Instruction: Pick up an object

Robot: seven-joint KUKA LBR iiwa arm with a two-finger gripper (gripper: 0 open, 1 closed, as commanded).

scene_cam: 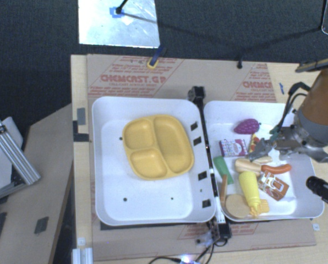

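my bench carries a brown cardboard sheet printed in red with "chemcast gp" near its far left, and a second red print near its far right that i cannot read clearly. on it sit two shallow white bins side by side. the left bin holds a yellow plate with three compartments, lying flat near the middle. the right bin holds the small play-food pieces. my arm comes in from the right, grey below an orange band, and my tool hangs low over the middle of the right bin; whether it is wide or narrow i cannot tell, and nothing shows as gripped. just under and beside the tool lies a tan bun-like piece, with a hot dog touching it on the right. a yellow squeeze bottle lies lengthwise toward the near wall, a round tan cookie at its foot. a green stick lies along the bin's left wall. a small white and purple carton has a label too small to read. a purple bunch of grapes sits well toward the far wall. a small red and white packet lies just right of the bottle, its print unreadable
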